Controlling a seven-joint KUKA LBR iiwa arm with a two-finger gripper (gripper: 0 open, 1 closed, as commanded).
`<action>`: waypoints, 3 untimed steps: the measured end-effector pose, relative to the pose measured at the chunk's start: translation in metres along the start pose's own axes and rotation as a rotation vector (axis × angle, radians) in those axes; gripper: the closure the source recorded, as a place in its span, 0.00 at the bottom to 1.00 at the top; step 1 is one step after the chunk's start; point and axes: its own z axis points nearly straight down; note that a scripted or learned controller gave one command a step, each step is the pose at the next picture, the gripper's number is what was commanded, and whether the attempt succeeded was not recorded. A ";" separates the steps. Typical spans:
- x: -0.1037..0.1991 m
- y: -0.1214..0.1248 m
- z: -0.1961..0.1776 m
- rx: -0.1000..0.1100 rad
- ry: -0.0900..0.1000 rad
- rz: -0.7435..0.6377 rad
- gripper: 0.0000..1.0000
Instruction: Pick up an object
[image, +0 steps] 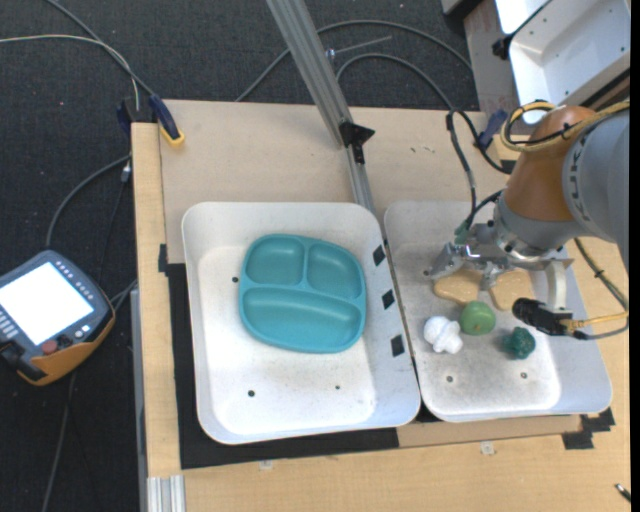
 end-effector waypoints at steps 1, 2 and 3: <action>-0.001 -0.001 -0.010 0.001 -0.004 0.001 1.00; -0.003 0.010 -0.058 0.009 0.000 0.000 1.00; 0.003 0.015 -0.121 0.007 0.000 -0.001 1.00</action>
